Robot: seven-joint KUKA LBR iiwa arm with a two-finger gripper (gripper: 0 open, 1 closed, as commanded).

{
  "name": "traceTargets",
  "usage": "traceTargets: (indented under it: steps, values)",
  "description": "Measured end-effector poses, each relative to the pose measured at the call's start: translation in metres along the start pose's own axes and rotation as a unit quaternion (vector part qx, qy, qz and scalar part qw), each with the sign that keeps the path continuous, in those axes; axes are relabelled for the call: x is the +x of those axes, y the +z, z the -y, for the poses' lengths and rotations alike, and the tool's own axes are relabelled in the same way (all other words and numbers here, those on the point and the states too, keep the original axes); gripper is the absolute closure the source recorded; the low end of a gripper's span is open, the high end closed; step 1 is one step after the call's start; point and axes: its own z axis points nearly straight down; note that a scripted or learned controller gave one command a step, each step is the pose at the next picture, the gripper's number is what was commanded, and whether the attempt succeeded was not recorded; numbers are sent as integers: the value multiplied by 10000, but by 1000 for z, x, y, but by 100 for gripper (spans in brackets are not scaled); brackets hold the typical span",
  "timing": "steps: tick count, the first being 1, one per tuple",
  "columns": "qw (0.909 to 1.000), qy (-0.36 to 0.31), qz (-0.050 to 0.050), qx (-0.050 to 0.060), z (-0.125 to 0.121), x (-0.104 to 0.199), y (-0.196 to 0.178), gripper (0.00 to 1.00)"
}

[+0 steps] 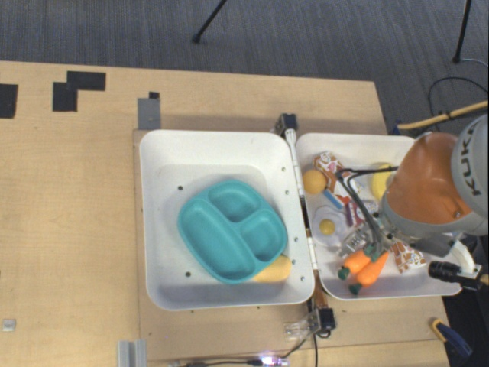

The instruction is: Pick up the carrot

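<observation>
The carrot (pixel 365 268), orange with green ends, lies near the front wall of the right bin (pixel 382 290). A second orange piece lies against its left side. My gripper (pixel 362 241) hangs at the end of the grey and orange arm, just above and behind the carrot. Its tip is low among the clutter, close to the carrot's upper green end. The arm's bulk hides the right half of the bin.
A teal divided plate (pixel 233 229) fills the left bin (pixel 153 228), with a yellow item (pixel 273 270) tucked at its front edge. In the right bin lie a yellow ball (pixel 313 180), a fried-egg toy (pixel 327 225), small packets (pixel 326 161) and pens.
</observation>
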Motion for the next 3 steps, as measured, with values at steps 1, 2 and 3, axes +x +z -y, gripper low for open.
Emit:
traceTargets:
  steps: [1, 2, 3]
  values:
    - [10000, 3, -2, 1, 0, 0, 0, 0]
    - [10000, -2, 16, -16, -2, -1, -10, 100]
    - [10000, 1, 15, -15, -2, -1, -10, 0]
